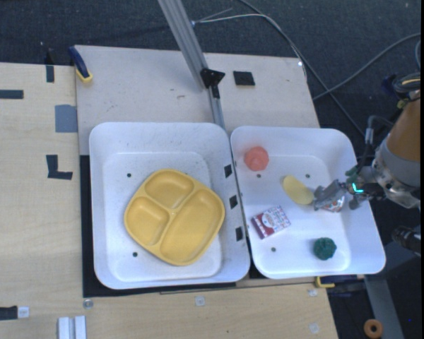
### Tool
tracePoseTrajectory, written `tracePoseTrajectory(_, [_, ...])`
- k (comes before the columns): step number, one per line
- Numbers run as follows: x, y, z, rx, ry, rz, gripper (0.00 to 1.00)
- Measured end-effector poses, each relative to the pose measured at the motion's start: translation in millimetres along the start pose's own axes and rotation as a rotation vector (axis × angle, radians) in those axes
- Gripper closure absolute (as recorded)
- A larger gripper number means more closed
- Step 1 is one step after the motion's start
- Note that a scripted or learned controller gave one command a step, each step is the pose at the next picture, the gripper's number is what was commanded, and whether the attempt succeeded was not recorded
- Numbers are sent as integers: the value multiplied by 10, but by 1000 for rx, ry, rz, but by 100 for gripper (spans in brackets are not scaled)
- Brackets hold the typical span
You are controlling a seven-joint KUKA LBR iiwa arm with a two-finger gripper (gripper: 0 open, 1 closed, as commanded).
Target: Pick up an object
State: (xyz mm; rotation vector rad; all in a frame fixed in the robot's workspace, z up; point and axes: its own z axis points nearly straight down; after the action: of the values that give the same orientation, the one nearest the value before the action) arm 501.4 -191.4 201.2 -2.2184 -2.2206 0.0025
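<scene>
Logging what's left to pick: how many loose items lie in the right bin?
4. A pink ball near the far left corner, a yellow piece mid-bin beside the end effector, a red-and-white packet below it, a green ball near the front.

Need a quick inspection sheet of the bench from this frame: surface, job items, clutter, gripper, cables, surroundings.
Surface: left bin and right bin, side by side on the bench.
Job's things: right bin holds pink ball, yellow object, red-white packet, green ball.
Clutter: yellow divided plate in left bin.
Gripper: gripper over right bin, beside the yellow object; finger state unclear.
Cables: cables cross the dark floor behind.
Surroundings: metal pole, blue-yellow clamp.
</scene>
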Motion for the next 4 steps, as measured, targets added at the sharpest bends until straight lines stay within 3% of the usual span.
tracePoseTrajectory(1, [0, 2, -3, -1, 0, 0, 0])
tracePoseTrajectory(3, [107, -13, 889, 3, 1, 0, 0])
tracePoseTrajectory(4, [103, 14, 1113, -7, 1, 0, 0])
